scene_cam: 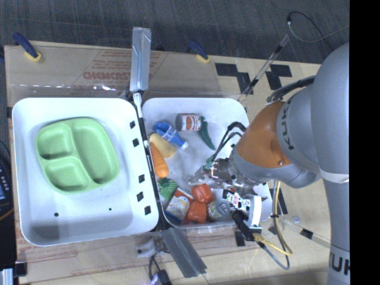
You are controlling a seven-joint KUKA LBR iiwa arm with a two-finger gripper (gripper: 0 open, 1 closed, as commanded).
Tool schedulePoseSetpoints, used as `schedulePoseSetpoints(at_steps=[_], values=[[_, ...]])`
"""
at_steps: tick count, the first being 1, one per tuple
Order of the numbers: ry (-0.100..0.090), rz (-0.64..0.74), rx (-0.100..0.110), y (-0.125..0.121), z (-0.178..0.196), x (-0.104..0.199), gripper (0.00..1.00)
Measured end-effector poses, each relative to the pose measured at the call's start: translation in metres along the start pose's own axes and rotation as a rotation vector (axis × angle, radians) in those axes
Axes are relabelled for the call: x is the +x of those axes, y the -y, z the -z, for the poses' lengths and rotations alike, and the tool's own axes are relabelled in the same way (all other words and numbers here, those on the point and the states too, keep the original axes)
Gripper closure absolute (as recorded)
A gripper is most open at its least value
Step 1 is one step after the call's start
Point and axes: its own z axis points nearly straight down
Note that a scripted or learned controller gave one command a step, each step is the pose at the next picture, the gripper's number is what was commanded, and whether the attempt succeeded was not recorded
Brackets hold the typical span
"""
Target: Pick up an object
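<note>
A KUKA arm (279, 141), its orange band turned to the overhead camera, reaches in from the right and leans over the right-hand bin (228, 107), where a jumble of toy groceries lies heaped along the near and left walls. The gripper (221, 172) sits low at the edge of that heap, near an orange-red pepper-like piece (202, 193) and just above a small can (217, 209) lying in the near corner; whether the hand is wide, narrow or closed on anything cannot be told, as the wrist body hides it from above.

Any piece in the pile could serve as the object to pick up. Along the divider lie a carrot (160, 163) and a yellow piece (161, 144), with a blue item (168, 132) beside them; a red-labelled can (190, 123) rests on its side toward the far wall, next to a dark green piece (205, 136). A small carton (177, 207) is wedged at the near wall.

The left-hand bin (24, 159) holds a green divided plate (76, 154), lying flat and well apart from the arm. Judging by the tool's low position over the crowded corner, the pick looks to be at the grasping stage; tightly packed neighbours could make a clean grip difficult.
</note>
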Motion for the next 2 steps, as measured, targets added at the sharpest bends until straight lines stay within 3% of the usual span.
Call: schedulePoseSetpoints(at_steps=[1,2], values=[[0.000,0.006,0.004,-0.001,0.007,0.000,1.00],[0.003,-0.080,0.029,-0.043,0.030,0.005,1.00]])
